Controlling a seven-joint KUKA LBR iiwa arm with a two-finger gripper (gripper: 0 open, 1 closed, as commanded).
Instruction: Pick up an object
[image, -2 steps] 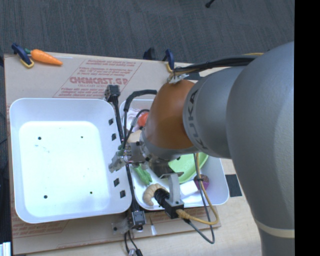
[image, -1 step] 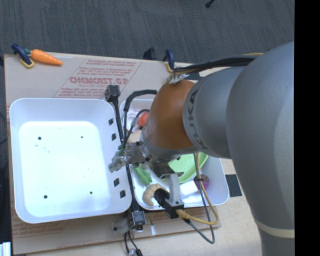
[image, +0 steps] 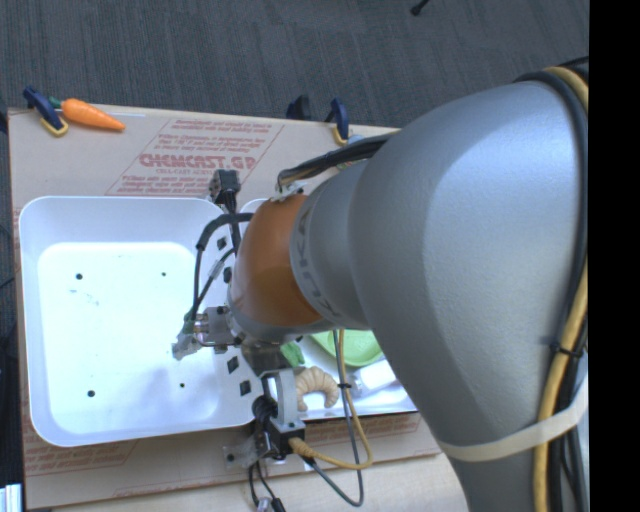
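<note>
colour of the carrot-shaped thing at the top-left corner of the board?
Orange. The carrot-shaped toy lies on the cardboard beside a blue clamp, clearest in the camera view.

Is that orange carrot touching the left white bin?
Apart. The camera view shows the carrot on brown cardboard, well above the left bin's rim.

Worktop (image: 60, 480) is a cardboard sheet with red print "CHEMCAST GP" (image: 197, 161) near the far edge. Toy carrot (image: 92, 115) lies on the far-left corner, touching a blue-and-yellow clamp (image: 44, 108). Two more blue clamps (image: 320, 112) sit on the far edge, further right. Dark grey carpet (image: 250, 50) beyond the sheet.
</note>
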